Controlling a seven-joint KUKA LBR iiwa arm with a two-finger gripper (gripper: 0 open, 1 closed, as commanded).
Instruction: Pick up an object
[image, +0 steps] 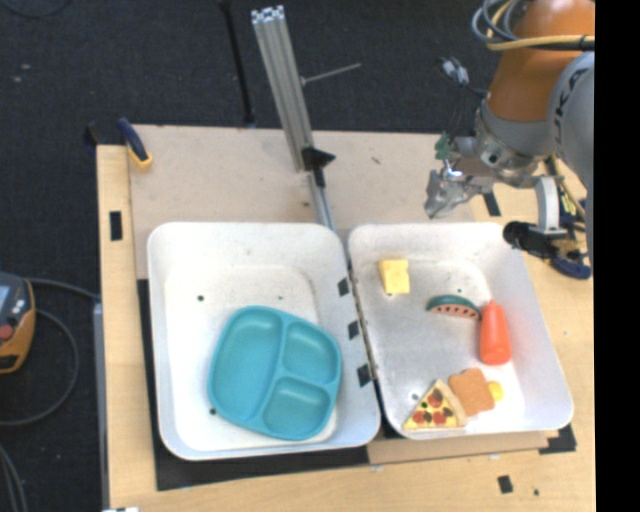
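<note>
Nearest the camera, the right bin (540, 400) holds a pizza slice (436, 410) and a tan toast piece (472, 391) at its front edge, then an orange carrot-like piece (494, 333), a watermelon slice (455, 306) and a yellow block (394, 277) farther back, while the left bin (180, 270) carries a teal divided plate (275, 372). Beyond the right bin's far rim, the gripper (447, 192) hangs over the bare bench (220, 180), touching nothing and carrying nothing; how far it is spread cannot be told. The arm (530, 80) descends from the upper right, orange band above the grey wrist.

divided plate (275, 374): teal
block (394, 277): yellow
melon slice (455, 306): green rind, red flesh
carrot (494, 333): orange
pizza slice (436, 409): yellow, red spots
bins (175, 265): white
</note>
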